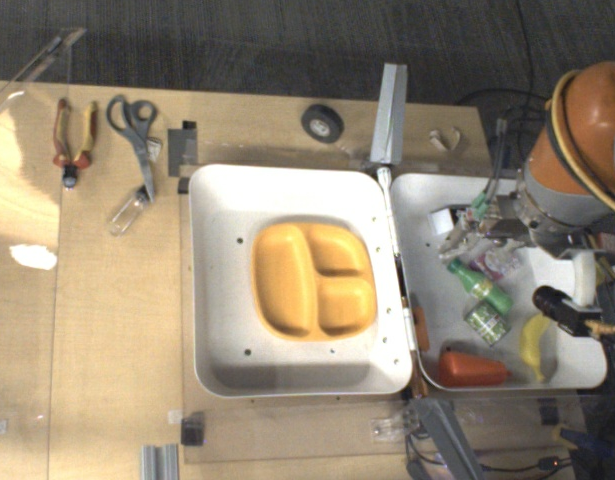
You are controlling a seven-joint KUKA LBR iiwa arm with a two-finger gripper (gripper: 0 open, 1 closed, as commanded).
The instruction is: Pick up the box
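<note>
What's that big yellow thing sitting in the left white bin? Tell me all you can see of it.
The yellow tray looks like smooth, slightly glossy plastic, with rounded corners. Shallow ridges split it into three compartments: one long section on its left side and two smaller ones stacked on its right. It lies flat on the floor of the left bin, near the middle, apart from the walls. Nothing rests in it or touches it besides the bin floor.

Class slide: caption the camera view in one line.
Arm reaches over right bin of small items; yellow tray in left bin.
</note>
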